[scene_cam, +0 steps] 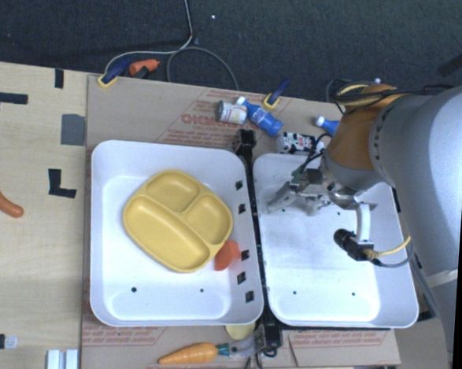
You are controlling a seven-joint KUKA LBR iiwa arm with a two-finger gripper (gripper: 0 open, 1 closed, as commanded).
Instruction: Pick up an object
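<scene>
A yellow divided plate (177, 219) lies in the left bin (110, 163). A small red-orange piece (226, 256) rests against the plate's right edge. My gripper (284, 198) is low over the upper left part of the right bin (380, 308), pointing left toward the divider between the bins. The grey arm with its orange band (356, 137) comes in from the right above it. I see no object under or in the gripper, and it is well apart from the plate and the red-orange piece.
Outside the bins, a carrot (191, 354) lies at the front edge, a sausage (3, 198) on the bench at far left, and a blue-and-white bottle (252, 114) behind the bins. Clamps (144, 66) and cables sit at the back.
</scene>
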